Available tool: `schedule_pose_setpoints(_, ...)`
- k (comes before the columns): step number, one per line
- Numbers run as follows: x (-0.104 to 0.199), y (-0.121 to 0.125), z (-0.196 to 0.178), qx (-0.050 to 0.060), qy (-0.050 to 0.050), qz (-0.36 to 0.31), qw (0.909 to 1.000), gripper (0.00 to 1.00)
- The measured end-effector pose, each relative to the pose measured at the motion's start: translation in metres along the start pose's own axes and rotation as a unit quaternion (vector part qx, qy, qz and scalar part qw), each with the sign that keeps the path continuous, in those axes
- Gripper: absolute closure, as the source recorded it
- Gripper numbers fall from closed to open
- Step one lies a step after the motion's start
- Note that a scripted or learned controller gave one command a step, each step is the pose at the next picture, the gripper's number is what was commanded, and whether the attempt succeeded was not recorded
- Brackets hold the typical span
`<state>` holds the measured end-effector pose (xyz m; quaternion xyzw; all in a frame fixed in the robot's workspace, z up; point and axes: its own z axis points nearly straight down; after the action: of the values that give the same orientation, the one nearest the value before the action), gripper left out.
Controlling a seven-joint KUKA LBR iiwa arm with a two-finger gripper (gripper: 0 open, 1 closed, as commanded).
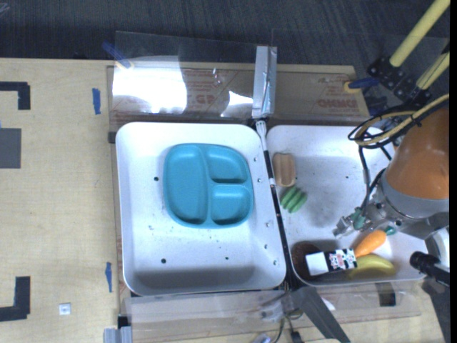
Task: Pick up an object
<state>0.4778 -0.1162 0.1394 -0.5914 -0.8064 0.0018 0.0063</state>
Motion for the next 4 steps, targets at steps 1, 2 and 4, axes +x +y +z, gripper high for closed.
schedule_pose_setpoints(1,0.000,0.000,0.000,0.000,0.000,0.000,1.0000,0.00)
schedule_pose_setpoints(2,-0.055,-0.014,0.053,-0.005,-0.001,0.064,0.9979,0.00)
schedule_pose_setpoints(4,-0.026,0.015,-0.061,-0.006,-0.003,0.126,0.9920,1.00)
